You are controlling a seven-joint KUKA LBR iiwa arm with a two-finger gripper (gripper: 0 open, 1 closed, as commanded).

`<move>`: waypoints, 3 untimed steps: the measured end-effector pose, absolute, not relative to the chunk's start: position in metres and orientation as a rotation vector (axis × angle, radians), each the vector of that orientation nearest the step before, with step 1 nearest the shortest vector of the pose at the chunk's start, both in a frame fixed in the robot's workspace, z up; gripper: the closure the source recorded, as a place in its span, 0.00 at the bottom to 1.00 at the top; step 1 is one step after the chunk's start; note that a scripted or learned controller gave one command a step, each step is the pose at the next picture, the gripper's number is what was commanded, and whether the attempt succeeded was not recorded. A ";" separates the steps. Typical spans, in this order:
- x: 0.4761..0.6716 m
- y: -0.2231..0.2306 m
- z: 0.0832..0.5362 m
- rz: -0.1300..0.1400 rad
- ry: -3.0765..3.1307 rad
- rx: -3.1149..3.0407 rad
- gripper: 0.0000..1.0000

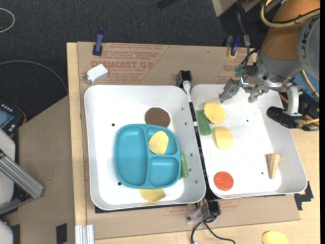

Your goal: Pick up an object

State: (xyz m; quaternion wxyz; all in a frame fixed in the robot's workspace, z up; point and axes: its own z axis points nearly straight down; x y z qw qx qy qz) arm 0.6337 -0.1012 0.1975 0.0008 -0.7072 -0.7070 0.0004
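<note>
Over the far edge of the right bin (292,151) the gripper (242,91) hangs with its two fingers spread apart and nothing between them; it sits high, above the bin's back rim, so I judge the step in hand to be the approach, with no object yet chosen by contact; nearest below it lies a yellow chip-like disc (215,112), touching a green strip (203,122) at the bin's left wall; a second yellow piece (223,138) lies just nearer the camera, a red disc (223,180) at the front, a tan cone (273,164) well apart toward the right; the left bin (101,136) bears a blue divided plate (136,159) and a brown disc (158,117); the next move probably calls for descending with the spread fingers straddling the yellow disc, clear of the green strip.
</note>
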 end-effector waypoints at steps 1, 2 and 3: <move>0.635 -0.101 0.209 -0.003 -2.223 -2.222 1.00; 0.598 -0.024 0.256 -0.005 -2.229 -2.210 1.00; 0.573 -0.068 0.399 -0.017 -2.228 -2.236 1.00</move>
